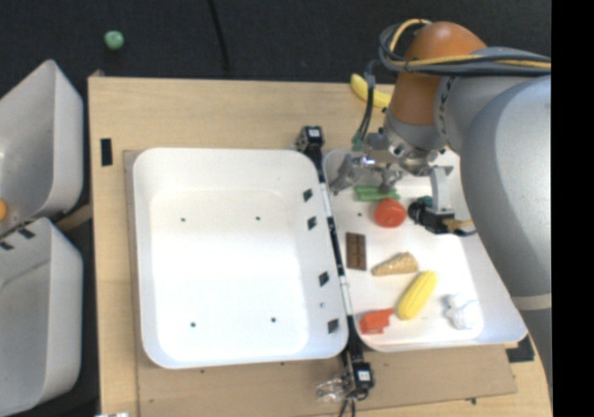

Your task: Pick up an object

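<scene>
My gripper (365, 172) hangs low over the back left corner of the right bin (492, 318), just above a small green object (375, 192). A red tomato-like ball (390, 213) lies right in front of the green one. Further forward in the same bin are a brown block (355, 251), a tan wedge (395, 264), a yellow corn cob (417, 294), a small orange-red piece (376, 320) and a white crumpled object (459, 311). Nothing can be seen held in the gripper.
The left bin (148, 220) stands beside the right one, with a ridge of black clips (325, 220) between them. The grey arm (501, 155) covers the right bin's back right part. Two white containers (37, 220) stand off the bench's left edge.
</scene>
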